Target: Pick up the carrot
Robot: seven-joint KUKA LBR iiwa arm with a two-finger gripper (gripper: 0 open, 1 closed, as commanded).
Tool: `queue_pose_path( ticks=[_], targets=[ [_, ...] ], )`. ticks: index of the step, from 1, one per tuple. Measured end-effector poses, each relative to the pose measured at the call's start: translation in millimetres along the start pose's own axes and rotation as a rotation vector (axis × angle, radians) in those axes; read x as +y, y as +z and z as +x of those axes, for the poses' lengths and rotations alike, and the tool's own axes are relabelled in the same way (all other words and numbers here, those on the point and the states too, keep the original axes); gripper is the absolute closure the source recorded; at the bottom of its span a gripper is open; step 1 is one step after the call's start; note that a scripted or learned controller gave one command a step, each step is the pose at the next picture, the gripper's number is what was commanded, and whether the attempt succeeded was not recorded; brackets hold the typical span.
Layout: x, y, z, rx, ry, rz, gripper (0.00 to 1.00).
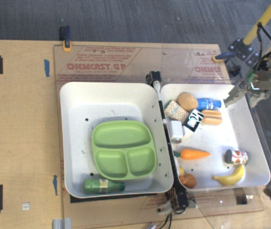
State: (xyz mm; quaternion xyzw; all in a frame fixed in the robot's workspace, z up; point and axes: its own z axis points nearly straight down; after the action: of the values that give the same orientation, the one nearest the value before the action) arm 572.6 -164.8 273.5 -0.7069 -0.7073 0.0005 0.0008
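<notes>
**Carrot untouched in right bin**

Carrot (194,154) flat on the floor of the right bin (255,128), green end toward the divider; banana (231,175) and small can (236,157) nearby; gripper (252,87) at the bin's far right corner, partly cut off, finger state impossible to tell.

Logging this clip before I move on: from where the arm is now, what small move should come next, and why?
Probably carry the gripper from the right bin's upper right rim toward the carrot, staying high. The carrot lies flat near that bin's lower left, untouched, with open floor around it, while the hot dog and blue bottle sit between.
</notes>
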Motion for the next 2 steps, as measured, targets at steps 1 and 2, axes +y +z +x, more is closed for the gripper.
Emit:
queue_pose_path(
  ticks=[1,2],
  targets=[
    [8,155,31,-0.004,-0.105,-0.036,0.00],
    [-63,171,53,0.000,-0.160,-0.001,0.00]
  ],
)
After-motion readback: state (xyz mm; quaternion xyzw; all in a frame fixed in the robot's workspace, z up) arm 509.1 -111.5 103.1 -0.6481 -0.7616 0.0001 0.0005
